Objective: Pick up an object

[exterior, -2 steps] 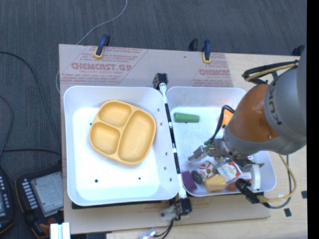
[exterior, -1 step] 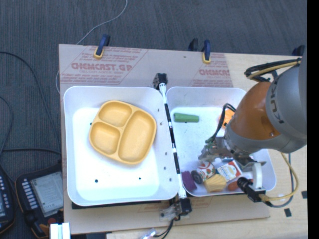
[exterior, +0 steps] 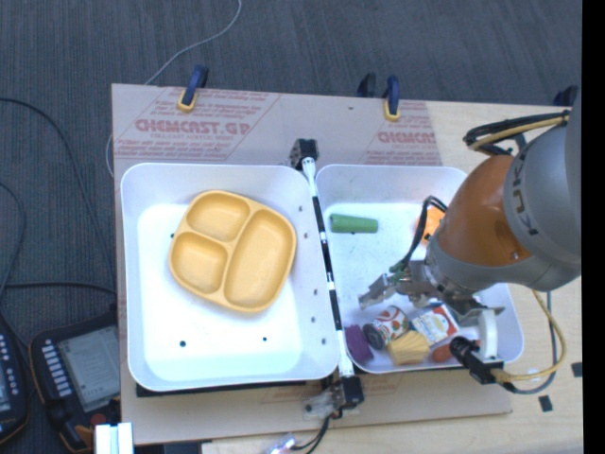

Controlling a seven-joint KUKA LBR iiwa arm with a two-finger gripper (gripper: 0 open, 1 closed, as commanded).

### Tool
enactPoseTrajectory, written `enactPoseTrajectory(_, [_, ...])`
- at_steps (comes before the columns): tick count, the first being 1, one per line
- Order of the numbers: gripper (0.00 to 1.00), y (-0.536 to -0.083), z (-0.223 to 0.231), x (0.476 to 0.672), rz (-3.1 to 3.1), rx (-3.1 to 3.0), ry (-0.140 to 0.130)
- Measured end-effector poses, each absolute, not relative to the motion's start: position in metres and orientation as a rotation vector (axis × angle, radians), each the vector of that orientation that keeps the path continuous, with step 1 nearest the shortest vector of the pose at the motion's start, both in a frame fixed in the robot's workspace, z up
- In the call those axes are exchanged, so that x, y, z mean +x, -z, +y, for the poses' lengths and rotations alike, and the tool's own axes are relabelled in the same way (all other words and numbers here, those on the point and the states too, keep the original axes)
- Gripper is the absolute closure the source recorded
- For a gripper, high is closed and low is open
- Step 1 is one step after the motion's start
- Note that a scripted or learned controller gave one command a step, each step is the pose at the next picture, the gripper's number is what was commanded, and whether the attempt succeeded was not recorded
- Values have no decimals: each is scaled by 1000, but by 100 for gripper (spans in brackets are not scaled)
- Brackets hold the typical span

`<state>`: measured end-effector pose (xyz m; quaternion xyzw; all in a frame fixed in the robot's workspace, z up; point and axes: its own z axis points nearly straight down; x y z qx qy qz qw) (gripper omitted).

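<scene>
Over the right shallow white plastic bin (exterior: 454, 173) hangs the grey arm with its orange band (exterior: 482, 220), its pincer (exterior: 402, 287) low above a heap of small objects (exterior: 408, 334) at that bin's near edge; whether it is open or closed, I cannot tell. A green cylindrical object (exterior: 354, 223) lies towards that bin's far left corner. A yellow three-compartment plastic plate (exterior: 233, 250) sits in the left white bin (exterior: 142, 282).
</scene>
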<state>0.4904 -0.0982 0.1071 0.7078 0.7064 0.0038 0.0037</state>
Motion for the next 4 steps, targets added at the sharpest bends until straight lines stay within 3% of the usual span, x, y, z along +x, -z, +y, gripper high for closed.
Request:
enactPoseTrajectory(1, [100, -116, -98, 491, 2214, 2219, -12])
enactPoseTrajectory(2, [0, -116, -98, 491, 2214, 2219, -12])
enactPoseTrajectory(3, [0, -87, -96, 485, 2218, 2221, -2])
enactPoseTrajectory(4, [100, -98, -95, 487, 2218, 2220, -8])
